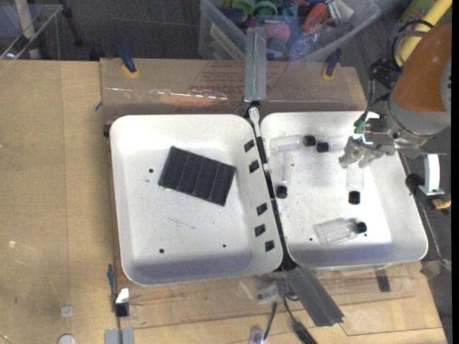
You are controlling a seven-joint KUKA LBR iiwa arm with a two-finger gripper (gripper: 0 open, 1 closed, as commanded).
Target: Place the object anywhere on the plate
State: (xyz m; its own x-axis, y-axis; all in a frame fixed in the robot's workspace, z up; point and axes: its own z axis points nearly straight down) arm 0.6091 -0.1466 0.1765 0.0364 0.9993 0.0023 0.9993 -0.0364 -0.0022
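Lying flat in the left bin (129, 192), the dark ridged plate (196, 175) waits; clear bottles (338, 230) stay scattered in the right bin (401, 221), where the gripper (356, 149) hovers, grip state impossible to tell.

The light wooden bench (50, 192) carries two shallow white plastic bins side by side, touching along their inner rims. The left bin (129, 256) and the right bin (401, 246) sit on a brown cardboard sheet (179, 84) that is fastened at the bench's far edge by two small clamps with orange handles (128, 66). Behind the bench's far edge stands a clear plastic crate of mixed coloured items (287, 9).
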